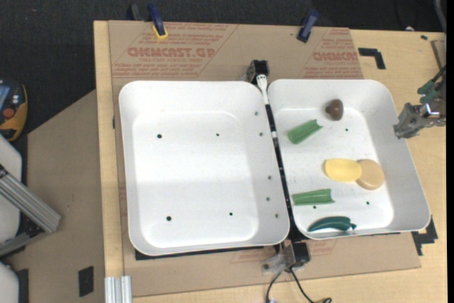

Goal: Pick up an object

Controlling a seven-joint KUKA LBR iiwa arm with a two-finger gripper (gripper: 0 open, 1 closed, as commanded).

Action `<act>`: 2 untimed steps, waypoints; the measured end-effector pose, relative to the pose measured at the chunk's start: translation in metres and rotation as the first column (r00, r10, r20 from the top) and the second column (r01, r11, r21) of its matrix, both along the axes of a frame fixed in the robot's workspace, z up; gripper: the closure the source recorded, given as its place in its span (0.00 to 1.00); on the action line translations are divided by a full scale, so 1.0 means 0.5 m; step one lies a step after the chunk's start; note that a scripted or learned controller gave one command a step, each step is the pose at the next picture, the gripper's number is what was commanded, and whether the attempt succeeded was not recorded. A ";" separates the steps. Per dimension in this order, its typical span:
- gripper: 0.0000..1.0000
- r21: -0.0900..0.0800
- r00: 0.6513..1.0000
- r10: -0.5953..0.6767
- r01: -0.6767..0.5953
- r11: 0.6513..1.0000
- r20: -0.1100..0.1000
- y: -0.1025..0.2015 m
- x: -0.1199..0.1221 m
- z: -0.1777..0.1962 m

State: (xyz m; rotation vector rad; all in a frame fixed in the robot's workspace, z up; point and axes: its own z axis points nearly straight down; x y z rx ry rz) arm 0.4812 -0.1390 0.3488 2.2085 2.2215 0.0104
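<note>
The right bin [397, 174] holds several small objects. A brown ball [334, 108] lies near its back, with a green wedge [304, 131] just left of it. A yellow oval piece [341, 169] touches a tan round piece [370, 174] in the middle. A green block [313, 198] and a dark teal curved piece [331, 225] lie toward the front. My gripper [413, 120] hangs at the right rim of this bin, apart from every object and about a hand's width right of the brown ball. Nothing shows in its grasp.
The left bin [135, 152] stands beside the right one, joined along a black centre strip [273, 152]. Both rest on a cardboard sheet [213, 46] held by two clamps [157, 23] at the back. Cables run off the front edge.
</note>
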 end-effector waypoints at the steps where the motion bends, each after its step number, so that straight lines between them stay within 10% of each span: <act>1: 1.00 0.004 1.000 0.006 -0.006 1.000 -0.006 0.198 0.052 0.015; 2: 1.00 0.003 1.000 0.001 -0.001 1.000 -0.009 0.295 0.095 -0.014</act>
